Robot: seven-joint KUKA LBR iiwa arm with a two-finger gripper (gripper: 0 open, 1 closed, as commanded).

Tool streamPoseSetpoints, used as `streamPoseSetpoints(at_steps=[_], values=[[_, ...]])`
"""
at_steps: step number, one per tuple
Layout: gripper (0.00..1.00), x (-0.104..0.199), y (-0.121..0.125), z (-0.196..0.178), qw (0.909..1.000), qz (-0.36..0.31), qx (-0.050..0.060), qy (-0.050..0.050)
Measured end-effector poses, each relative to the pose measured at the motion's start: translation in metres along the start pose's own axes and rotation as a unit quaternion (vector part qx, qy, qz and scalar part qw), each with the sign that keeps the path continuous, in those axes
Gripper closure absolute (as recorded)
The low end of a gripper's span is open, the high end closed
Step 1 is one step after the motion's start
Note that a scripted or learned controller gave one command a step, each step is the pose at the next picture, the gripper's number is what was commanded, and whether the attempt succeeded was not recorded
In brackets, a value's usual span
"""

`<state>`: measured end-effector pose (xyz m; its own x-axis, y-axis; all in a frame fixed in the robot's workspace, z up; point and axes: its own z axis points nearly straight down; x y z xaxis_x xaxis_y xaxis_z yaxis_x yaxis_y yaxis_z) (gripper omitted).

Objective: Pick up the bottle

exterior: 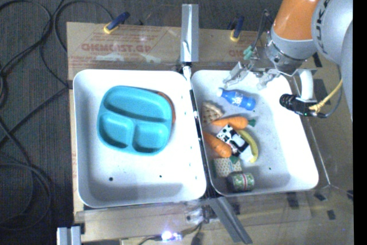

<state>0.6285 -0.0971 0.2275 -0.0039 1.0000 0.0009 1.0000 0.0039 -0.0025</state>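
Bottle (238, 100), blue with a white end, lies on its side near the far edge of the right bin (292, 172), toward that bin's far-left part. Above it the pincer (252, 73) hangs open, its 2 pale fingers spread wide, one over the bin's far rim to the bottle's left and one just beyond the bottle's right end; nothing sits between them. The grey arm (321, 3) with its orange band comes in from the tabletop's far-right corner.

Clutter crowds the bottle's near side. An orange carrot (229, 122) lies just beside it, a woven brownish piece (211, 109) sits to the carrot's left, and a black-and-white patterned toy (230, 137) rests among a second carrot (218, 145) and a yellow banana (251, 146). Closer to the bin's near edge lie a greenish checked item (222, 166) and a small green can (241, 181).

Left bin (92, 181) carries a blue divided tray (135, 119) with 3 compartments, well apart from the bottle.
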Motion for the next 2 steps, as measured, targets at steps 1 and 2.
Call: streamPoseSetpoints(at_steps=[1, 2], values=[[0.0, -0.051, -0.003, 0.089, 0.9999, -0.016, 0.0, -0.001], [0.0, -0.05, 0.002, 0.077, 0.9996, 0.027, 0.0, 0.0]])
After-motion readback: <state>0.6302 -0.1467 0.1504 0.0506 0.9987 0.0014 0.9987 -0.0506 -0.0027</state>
